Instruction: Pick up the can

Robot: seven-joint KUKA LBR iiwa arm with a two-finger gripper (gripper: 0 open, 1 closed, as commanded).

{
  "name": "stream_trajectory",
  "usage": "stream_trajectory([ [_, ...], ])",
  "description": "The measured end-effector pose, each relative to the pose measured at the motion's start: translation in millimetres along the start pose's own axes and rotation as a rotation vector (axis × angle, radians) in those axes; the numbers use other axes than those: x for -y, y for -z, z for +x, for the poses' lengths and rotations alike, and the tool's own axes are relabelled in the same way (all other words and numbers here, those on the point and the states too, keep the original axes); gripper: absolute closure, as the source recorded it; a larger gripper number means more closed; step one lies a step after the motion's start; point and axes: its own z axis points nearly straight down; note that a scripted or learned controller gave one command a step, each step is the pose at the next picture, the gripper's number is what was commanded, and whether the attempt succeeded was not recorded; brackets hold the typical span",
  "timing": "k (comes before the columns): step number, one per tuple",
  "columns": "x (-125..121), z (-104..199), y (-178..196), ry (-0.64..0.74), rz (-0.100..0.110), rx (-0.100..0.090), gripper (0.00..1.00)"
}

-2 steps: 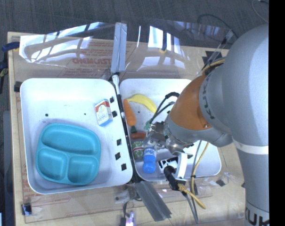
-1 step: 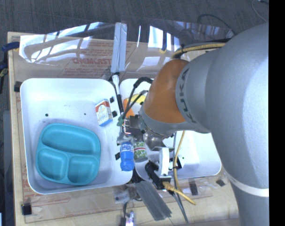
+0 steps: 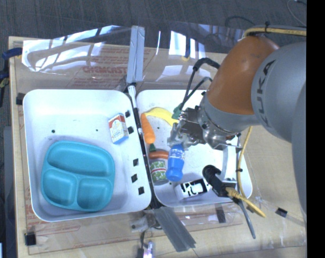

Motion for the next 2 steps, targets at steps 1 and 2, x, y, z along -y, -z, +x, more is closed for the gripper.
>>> stream_trajectory([
  [1, 12, 46, -82, 0.487, 0.006, 0.000, 1.00],
  [2, 24, 92, -27, 0.013, 0.002, 0.001, 1.00],
])
